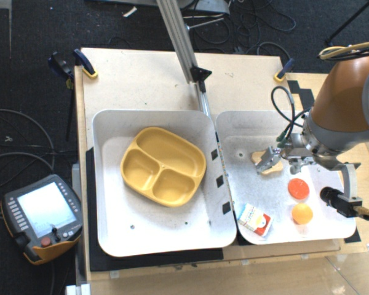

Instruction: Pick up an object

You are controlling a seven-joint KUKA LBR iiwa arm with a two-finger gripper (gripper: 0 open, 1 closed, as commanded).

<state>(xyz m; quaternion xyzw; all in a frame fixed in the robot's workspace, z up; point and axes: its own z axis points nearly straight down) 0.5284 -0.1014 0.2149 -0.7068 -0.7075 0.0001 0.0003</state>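
— What's lying in the right bin [246,141]?

— A pale tan, flattish piece [264,163] near its middle, partly hidden under metal parts. To its right, a red-orange round object [298,188]; just nearer than that, a yellow-orange ball [302,214]. At the bin's near left corner, a small white carton [254,219] with red and blue print, lying flat and askew.

— And the left bin [111,134]?

— A yellow three-compartment plate [163,166], upright, centred.

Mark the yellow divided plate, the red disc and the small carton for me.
yellow divided plate [163,166]: camera view, the ridge where its compartments meet.
red disc [298,188]: camera view, middle of its top face.
small carton [254,219]: camera view, centre of its printed face.
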